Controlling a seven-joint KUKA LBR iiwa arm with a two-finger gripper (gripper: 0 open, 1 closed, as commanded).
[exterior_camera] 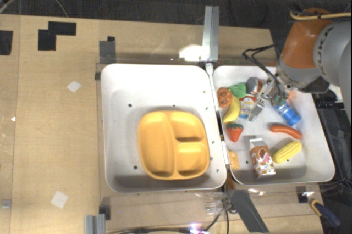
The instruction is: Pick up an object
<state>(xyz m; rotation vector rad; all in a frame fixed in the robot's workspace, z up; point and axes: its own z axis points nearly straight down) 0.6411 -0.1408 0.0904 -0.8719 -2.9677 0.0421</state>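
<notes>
Plastic, light and stiff: small yellow toy banana (231,111) lying in right white bin (324,161), best pinched across its curved middle. Fingers (257,109) beside it, grip undeterminable.

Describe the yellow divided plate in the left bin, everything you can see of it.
The yellow divided plate is a rounded-square tray, apparently smooth plastic, with three compartments: one long one on the left, two smaller ones on the right. It lies flat and upright on the floor of the left bin, toward its front right part. Nothing rests in it.
</notes>
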